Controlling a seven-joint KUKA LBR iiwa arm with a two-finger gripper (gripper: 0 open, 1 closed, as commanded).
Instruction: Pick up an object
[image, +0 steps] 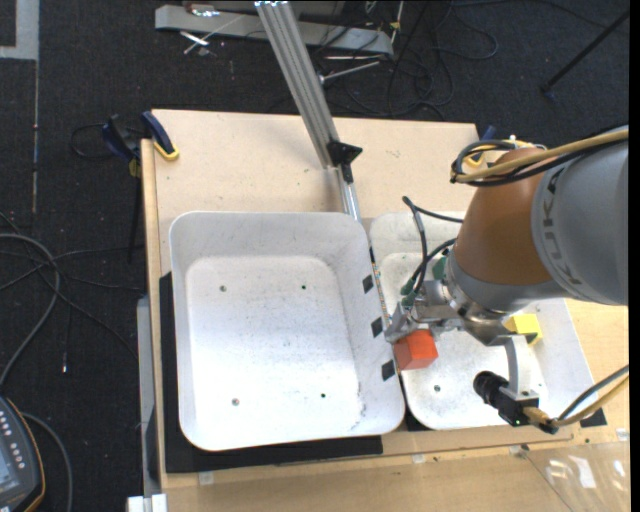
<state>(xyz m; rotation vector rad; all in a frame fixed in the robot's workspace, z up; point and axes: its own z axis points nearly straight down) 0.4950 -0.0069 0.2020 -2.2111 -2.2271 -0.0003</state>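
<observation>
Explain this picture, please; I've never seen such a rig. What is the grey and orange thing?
One camera, fixed above a bench, looks down at a slant. The grey machine with an orange band is a robot arm reaching in from the right, meant to pick something up. A left bin and a right bin, shallow and white, sit side by side. The arm's hand is low over the right bin, beside an orange block; whether it grips the block cannot be told. A yellow piece lies in that bin.

I work in a robotics lab: my plywood bench (250, 160) stands on dark carpet (70, 420) strewn with loose cables (30, 262), an aluminium rail (300, 85) slanting above it.
</observation>
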